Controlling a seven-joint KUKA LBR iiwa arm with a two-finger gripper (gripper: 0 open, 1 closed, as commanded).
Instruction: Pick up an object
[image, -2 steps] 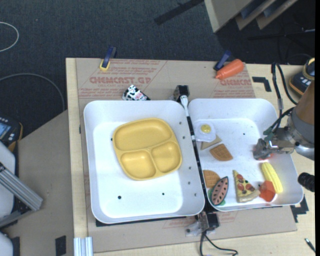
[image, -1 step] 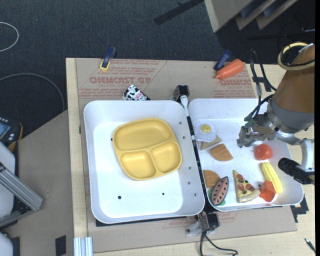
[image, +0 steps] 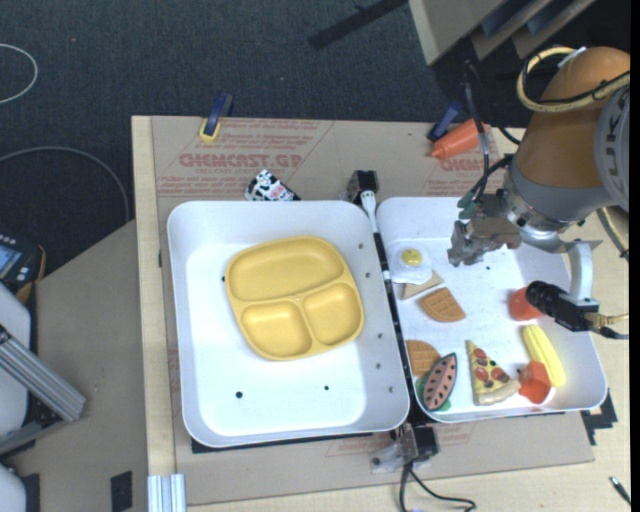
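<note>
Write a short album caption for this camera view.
Gripper hovering over the right bin of toy food, beside a yellow divided plate in the left bin.

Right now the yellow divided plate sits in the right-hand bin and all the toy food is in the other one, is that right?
Not quite. The camera view shows the yellow divided plate in the left bin; the toy food, such as the pizza slice and fried egg, lies in the right bin.

Yellow divided tray (image: 293, 296) in left bin (image: 200, 240)
</note>
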